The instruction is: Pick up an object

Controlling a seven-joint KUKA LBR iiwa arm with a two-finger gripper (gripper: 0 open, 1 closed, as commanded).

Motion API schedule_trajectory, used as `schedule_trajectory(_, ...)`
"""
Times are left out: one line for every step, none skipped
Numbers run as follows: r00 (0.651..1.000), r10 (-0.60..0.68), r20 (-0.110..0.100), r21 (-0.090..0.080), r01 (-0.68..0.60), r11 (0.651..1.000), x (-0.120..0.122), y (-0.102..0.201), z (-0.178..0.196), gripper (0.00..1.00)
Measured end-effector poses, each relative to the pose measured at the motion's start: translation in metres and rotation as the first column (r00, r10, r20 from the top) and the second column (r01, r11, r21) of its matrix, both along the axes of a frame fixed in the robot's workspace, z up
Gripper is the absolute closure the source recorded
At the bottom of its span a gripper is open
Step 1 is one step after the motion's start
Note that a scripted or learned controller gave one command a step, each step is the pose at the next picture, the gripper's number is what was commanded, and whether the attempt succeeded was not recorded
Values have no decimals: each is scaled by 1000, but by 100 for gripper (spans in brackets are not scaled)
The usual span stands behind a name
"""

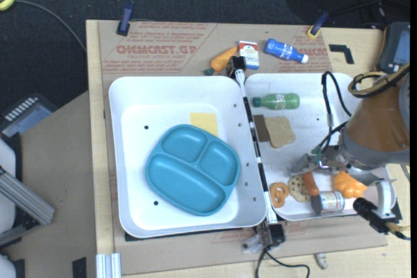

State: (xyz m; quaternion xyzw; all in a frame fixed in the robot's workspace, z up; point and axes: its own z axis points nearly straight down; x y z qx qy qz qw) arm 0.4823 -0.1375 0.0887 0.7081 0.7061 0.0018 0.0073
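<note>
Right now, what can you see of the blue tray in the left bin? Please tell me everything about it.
The tray is light blue, looks like smooth plastic, and has rounded corners. Raised ridges split it into three compartments: one long one along the lower left and two smaller ones at the upper right. It lies flat, right side up, turned at an angle on the floor of the left bin. Its upper edge overlaps a yellow square.
</note>
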Motion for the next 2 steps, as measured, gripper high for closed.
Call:
schedule_trajectory(1000, 1, -11, 7, -1, 1000, -3, 3, 6, 100)
schedule_trajectory(1000, 4, -11, 8, -4, 1000, 26, 58, 123, 100)
